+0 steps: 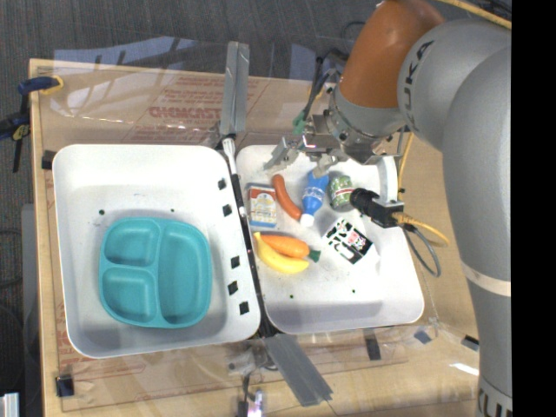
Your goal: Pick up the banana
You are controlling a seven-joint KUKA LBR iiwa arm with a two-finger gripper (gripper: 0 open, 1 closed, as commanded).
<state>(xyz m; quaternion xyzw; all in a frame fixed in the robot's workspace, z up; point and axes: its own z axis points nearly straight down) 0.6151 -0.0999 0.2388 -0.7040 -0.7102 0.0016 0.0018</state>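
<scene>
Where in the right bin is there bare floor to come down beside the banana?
Bare floor lies in the right bin below the banana, toward the front wall. Above it is crowded: carrot, small carton, sausage, bottle, black-and-white card. The gripper hovers near the back wall.

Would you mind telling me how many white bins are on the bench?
2. The left bin holds a teal divided plate; the right bin holds the banana and other small items. Nothing suggests a hidden third.

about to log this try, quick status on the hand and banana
Hand over the right bin's far edge, nothing visibly held. Banana lying in that bin, ungrasped. Carrot resting on top of it.
</scene>
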